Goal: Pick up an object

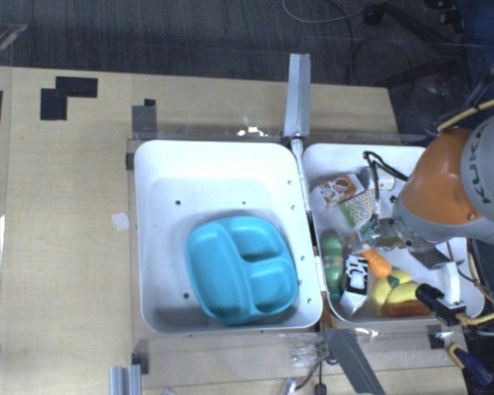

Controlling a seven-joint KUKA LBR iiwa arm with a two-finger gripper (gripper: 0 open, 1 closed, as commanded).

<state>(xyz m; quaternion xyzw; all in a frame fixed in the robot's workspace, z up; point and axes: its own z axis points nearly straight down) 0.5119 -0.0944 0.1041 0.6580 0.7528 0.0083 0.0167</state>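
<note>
Two shallow white bins sit side by side on a pale wooden bench. The left bin [160, 220] holds one turquoise sectioned tray [240, 267], lying flat toward its near right corner. The right bin [337, 156] holds a cluster of small items beneath the arm [453, 183]: a packet with a brown-and-white printed face [341, 190], its wording too small to read; a speckled pale pouch [358, 210] just beside it; a green item [333, 248] against the bin's left wall; a black-and-white container [356, 276] with bold lettering that cannot be made out; an orange carrot-like piece [377, 263]; a yellow item [389, 290]; and a reddish-brown item [402, 309] touching the yellow one. The letters "KU" show on the arm's grey casing, cut off by the frame edge. The gripper [377, 235] sits low among these items, near the orange piece; whether its grip is wide, narrow or closed on anything cannot be told, the wrist hiding it.
</note>
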